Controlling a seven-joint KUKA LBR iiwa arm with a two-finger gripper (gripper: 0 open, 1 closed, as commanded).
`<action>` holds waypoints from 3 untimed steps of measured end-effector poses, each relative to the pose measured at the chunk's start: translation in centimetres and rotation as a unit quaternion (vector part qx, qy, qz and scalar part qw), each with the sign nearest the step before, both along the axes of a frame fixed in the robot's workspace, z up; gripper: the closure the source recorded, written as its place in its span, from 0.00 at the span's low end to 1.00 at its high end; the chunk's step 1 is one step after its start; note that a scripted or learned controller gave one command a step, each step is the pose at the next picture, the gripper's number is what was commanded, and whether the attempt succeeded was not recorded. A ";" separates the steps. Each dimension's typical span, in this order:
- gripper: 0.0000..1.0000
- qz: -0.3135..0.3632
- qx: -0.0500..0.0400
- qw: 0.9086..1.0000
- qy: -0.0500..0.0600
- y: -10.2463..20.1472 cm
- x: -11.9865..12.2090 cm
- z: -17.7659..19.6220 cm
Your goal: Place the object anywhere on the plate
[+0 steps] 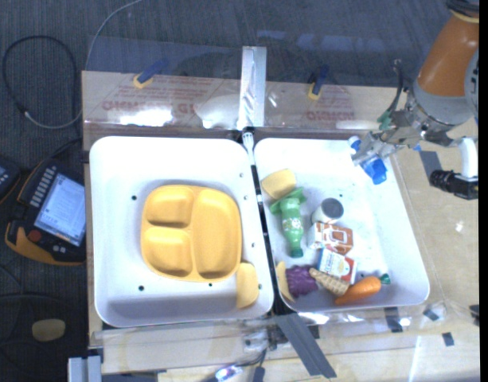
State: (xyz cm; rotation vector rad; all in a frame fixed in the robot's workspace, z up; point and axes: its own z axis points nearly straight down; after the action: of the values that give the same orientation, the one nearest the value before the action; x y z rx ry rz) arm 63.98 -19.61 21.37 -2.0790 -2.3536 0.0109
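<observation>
Camera view, read from its near edge outward: nearest lies the right bin's [403, 237] clutter, well below and left of the tool, with a carrot [360, 290] touching a purple grape bunch [302, 280] and a small carton [334, 263] just behind them; further back stand a green bottle [291, 223], a grey-capped item [331, 209] and a yellow block [279, 183]. Far to the tool's left, across the divider, the yellow sectioned plate [190, 231] sits in the left bin [116, 213], with a pale yellow piece [247, 284] beside its near corner. Farthest back, the tool [373, 159] hangs over the right bin's far corner, a blue part at its tip; whether it is spread or pinching anything I cannot tell, too small. The task names no particular object, and none looks held, so I judge this the picking step. Next calls for descending onto one separable item, perhaps the yellow block, then carrying it left to the plate.
</observation>
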 end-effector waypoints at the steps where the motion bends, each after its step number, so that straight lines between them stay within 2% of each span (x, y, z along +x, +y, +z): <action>1: 1.00 0.196 0.004 0.981 -0.001 4.8 -2.6 -6.1; 2: 1.00 0.284 0.005 0.959 -0.001 9.3 -5.4 -8.8; 3: 0.00 0.284 0.004 0.959 -0.001 9.3 -5.4 -8.8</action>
State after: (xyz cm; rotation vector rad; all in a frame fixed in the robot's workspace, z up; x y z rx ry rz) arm 58.58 -10.28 12.58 -1.3232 -2.8455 -0.0017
